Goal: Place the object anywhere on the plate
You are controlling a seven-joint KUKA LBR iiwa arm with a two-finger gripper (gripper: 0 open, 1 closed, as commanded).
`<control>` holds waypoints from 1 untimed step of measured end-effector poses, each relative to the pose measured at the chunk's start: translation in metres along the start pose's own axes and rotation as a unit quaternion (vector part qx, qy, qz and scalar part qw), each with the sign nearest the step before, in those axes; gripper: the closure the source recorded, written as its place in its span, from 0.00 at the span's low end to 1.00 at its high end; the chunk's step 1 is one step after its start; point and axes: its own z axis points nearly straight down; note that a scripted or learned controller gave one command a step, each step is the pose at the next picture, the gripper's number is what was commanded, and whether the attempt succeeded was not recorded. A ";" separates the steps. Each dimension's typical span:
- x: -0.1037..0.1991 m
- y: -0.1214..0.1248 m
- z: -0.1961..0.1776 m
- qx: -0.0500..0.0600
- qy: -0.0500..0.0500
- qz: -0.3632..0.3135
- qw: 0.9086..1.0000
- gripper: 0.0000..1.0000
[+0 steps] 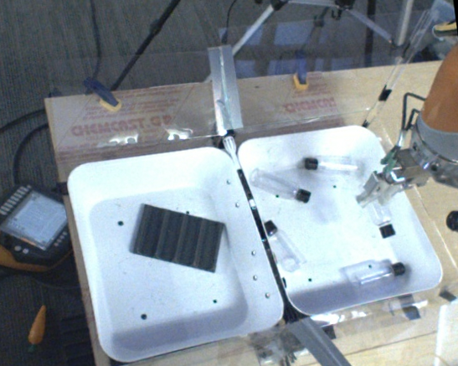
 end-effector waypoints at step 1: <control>0.056 0.038 0.004 0.001 -0.001 0.083 0.997 1.00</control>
